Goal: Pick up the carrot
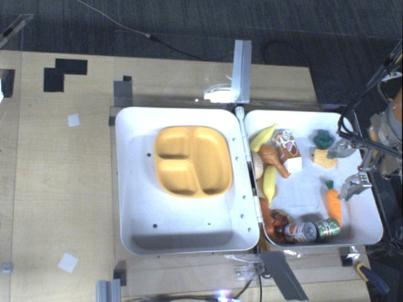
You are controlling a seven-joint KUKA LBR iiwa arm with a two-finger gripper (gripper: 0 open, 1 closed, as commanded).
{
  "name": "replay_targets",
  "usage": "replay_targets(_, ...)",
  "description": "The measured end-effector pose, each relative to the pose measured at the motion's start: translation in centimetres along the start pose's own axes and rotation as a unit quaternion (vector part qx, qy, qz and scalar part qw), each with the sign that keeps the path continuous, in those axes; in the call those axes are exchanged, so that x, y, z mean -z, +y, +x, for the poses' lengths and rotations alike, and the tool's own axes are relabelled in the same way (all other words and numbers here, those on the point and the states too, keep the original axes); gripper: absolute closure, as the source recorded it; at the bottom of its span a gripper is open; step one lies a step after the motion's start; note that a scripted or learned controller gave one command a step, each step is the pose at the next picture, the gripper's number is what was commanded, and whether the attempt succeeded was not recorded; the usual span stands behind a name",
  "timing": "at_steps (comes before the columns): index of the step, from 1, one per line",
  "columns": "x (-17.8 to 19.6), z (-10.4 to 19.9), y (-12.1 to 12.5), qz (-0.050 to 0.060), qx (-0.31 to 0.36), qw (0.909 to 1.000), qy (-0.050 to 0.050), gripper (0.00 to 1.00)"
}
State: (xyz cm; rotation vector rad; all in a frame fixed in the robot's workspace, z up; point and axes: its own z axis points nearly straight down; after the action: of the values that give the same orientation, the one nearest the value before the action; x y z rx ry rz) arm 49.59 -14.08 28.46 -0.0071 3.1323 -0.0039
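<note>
Camera view, one entry: right bin (378, 231), white and shallow, on the desk (56, 187), taken here as the landmark for all that follows. Item of the task: carrot (334, 206), orange with a small green top, lying flat on the floor of the right bin, toward its right wall and nearer its front edge than its back. Long axis runs roughly front to back of the bin, slightly slanted; green top points toward the back wall, narrow orange tip toward the front, where it ends just beside a green can (326, 229). Other contents of the right bin: a silver can (301, 232) beside the green one along the front wall; two bananas (269, 182) by the left wall; a brown drumstick-shaped toy (274, 158) between them; a small printed carton (287, 147); a yellow wedge with a dark green piece (323, 138) behind it. Claw (350, 167): above the right wall of the bin, fingers spread apart, nothing between them, one fingertip just beside the carrot's green top. Handling note, as judgement: the claw would do best to centre over the thick middle of the carrot, fingers set across the long axis, and descend clear of the cans before closing. Left bin (126, 231), beside the right bin, holds a yellow divided tray (191, 161).
</note>
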Motion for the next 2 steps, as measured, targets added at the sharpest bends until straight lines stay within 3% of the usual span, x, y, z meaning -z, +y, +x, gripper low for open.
replay_targets(1,-16.4,-0.9,-2.0,-0.002,0.057,0.9983,0.002,0.0)
replay_targets(2,-19.2,-0.8,0.3,0.002,0.024,0.9997,-0.011,0.0)
